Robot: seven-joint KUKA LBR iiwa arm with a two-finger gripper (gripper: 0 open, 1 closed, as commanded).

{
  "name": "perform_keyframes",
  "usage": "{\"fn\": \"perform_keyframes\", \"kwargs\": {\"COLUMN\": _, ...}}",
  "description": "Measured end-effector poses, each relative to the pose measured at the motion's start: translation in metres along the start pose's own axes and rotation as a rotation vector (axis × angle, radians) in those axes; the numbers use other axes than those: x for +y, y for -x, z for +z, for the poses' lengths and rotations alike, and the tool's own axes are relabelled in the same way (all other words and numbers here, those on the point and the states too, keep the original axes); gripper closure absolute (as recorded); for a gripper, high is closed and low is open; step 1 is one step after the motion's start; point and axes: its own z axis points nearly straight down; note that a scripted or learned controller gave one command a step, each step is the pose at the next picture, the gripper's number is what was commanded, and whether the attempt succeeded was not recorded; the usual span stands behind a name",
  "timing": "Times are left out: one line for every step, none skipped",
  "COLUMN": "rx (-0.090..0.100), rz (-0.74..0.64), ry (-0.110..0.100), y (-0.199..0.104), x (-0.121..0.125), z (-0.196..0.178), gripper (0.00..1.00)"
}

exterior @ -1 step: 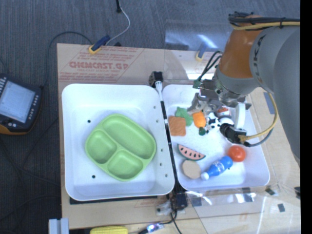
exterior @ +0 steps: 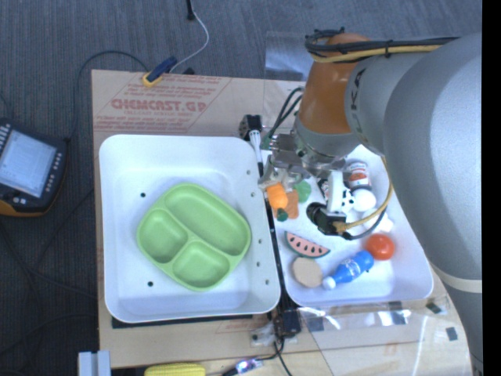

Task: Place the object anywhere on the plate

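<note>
- The orange toy (exterior: 282, 200) sits at the right bin's (exterior: 407, 284) left wall, directly under the gripper (exterior: 286, 180); the jaws' state cannot be told.
- It looks light, rigid plastic, likely slippery; pinching across its narrow middle seems safest.
- The green plate (exterior: 194, 235) waits in the left bin (exterior: 125, 171).

I watch from one fixed camera above the bench, angled down on both white bins (exterior: 117, 233).

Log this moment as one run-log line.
gripper: over right bin, at orange toy | grasp: unclear | green plate: left bin, nothing on it | placement: not yet done
</note>
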Motion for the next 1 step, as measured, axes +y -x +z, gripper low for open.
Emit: {"fn": "perform_keyframes", "kwargs": {"rx": 0.000, "rz": 0.003, "ry": 0.003, "y": 0.0020, "x": 0.0008, "z": -0.0015, "gripper": 0.00}}
